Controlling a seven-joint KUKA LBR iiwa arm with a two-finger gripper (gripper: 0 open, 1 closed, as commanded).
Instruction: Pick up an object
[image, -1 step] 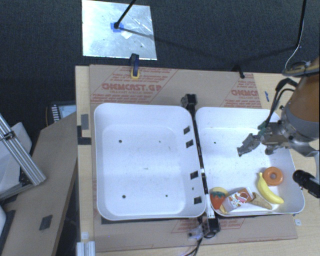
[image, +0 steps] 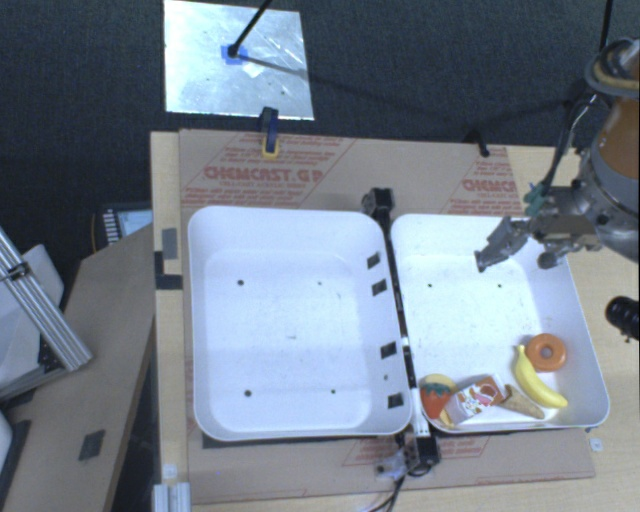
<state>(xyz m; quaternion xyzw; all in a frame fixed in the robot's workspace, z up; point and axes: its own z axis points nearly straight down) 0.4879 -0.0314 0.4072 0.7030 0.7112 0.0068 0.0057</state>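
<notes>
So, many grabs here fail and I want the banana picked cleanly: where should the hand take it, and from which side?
Grip the banana across its middle, coming straight down from above. It lies flat in the right bin, curved, running from near the orange round piece toward the bin's front corner. The middle looks freest: small items crowd its lower end, so closing across the narrow width there is probably safest.

Bench (image: 170, 300) bearing two white bins (image: 290, 230)

Two white bins sit side by side, a left bin (image: 290, 320) and a right bin (image: 480, 310). In the right one lie one banana (image: 537, 380), one orange ring-shaped piece (image: 546, 351), one small packet (image: 474, 399), and what may be one tomato-like fruit (image: 437, 394). One gripper (image: 520, 245) hangs above.
</notes>
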